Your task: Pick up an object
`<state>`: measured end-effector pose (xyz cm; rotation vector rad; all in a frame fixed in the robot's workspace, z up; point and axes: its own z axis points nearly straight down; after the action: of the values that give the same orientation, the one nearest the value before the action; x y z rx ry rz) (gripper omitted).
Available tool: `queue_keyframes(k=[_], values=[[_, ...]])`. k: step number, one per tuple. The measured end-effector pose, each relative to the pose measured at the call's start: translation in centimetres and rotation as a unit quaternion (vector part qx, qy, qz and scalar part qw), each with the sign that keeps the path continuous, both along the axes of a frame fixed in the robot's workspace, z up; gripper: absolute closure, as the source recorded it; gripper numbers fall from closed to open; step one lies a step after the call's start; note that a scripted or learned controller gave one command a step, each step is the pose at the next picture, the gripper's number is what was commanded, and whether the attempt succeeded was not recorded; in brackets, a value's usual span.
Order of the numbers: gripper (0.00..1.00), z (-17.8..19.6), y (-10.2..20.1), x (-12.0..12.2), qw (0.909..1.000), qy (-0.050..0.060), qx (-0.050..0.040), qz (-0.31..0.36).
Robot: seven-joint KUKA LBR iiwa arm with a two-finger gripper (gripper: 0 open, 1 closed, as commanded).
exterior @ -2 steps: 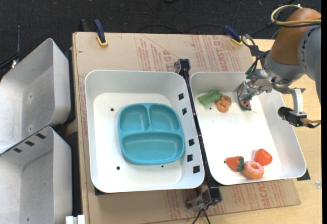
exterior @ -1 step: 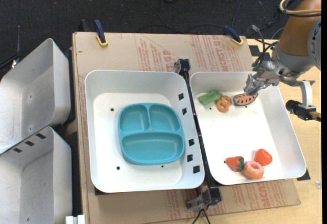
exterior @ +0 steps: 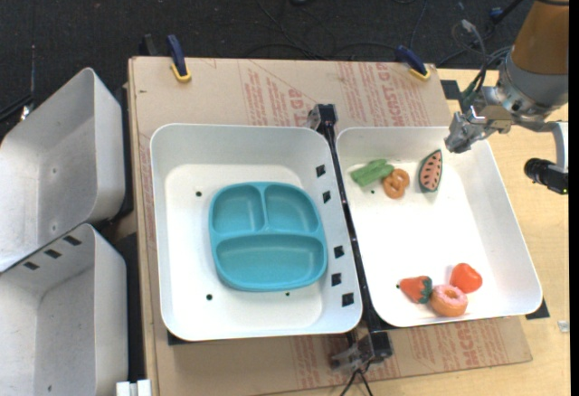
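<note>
Camera view: the claw point(exterior: 458, 137) hangs at the far right corner of the right bin point(exterior: 488, 231), at about the rim, and too little of its tip is visible to judge its state; I cannot tell. Nothing is visibly caught in it.

The likeliest trouble, as I judge it, comes from that very corner. The watermelon slice point(exterior: 430, 172) lies just inside the right bin near the claw, tilted against the sloping wall, so a descent here could strike the rim or wall, or push the slice flat along the slope instead of closing around it. The slice is thin and leaning, which gives little to bite on; it may squirt out sideways. A second risk is crowding: the pretzel point(exterior: 395, 183) and the green pepper point(exterior: 371, 172) sit touching or nearly touching each other toward the bin's left wall, so a grab there could nudge one while taking the other, or catch neither.

Relative to the claw, the watermelon slice is the nearest candidate, just beside and below it toward the bin's middle. The pretzel and green pepper lie further left along the bin's far side. The donut point(exterior: 448, 299), the tomato point(exterior: 466, 277) and the red pepper point(exterior: 416, 287) cluster at the bin's near edge, well apart from the claw.
</note>
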<state>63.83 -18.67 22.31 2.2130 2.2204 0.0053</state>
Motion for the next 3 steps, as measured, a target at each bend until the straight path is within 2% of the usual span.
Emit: queue_keyframes(k=[3], values=[[1.00,2.6,15.4,-0.3,1.0000,0.003,0.0016,0.002]])
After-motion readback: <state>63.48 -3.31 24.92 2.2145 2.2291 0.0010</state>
